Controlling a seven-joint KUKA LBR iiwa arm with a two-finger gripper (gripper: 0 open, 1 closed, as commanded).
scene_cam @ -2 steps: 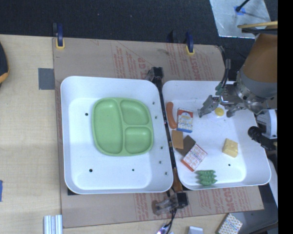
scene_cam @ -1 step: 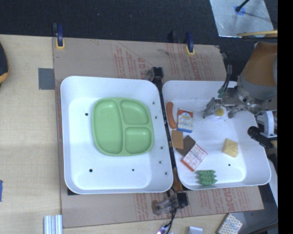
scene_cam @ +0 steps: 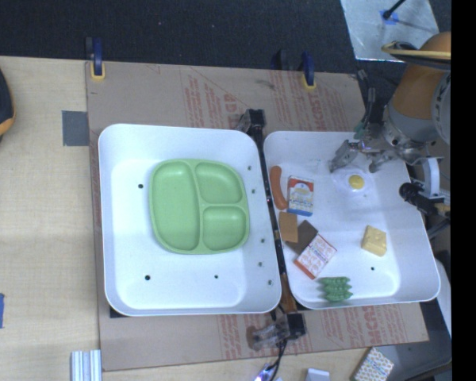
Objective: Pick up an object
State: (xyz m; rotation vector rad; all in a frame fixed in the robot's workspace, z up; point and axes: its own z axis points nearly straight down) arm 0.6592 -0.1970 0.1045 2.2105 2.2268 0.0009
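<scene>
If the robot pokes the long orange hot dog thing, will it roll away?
Probably a bit. The hot dog looks round and smooth, so a sideways poke would likely roll it, though it lies against the right bin's wall, which should stop it. It looks like a small toy, so it is probably light and maybe slippery.

Lighting's pretty even and bright from overhead, so both white bins (scene_cam: 111,213) come out a bit blown, with a soft glare patch in the right bin just below the hand (scene_cam: 357,155) and only faint shadows hugging the bin walls. Shadows under the small stuff below and to the left of the hand are short and soft, while the dark floor strip above it swallows all detail. Whole frame's kinda low-res and grainy, and the hand itself reads a little smeary, as do the clamps (scene_cam: 97,58) at the cardboard's far edge.
</scene>
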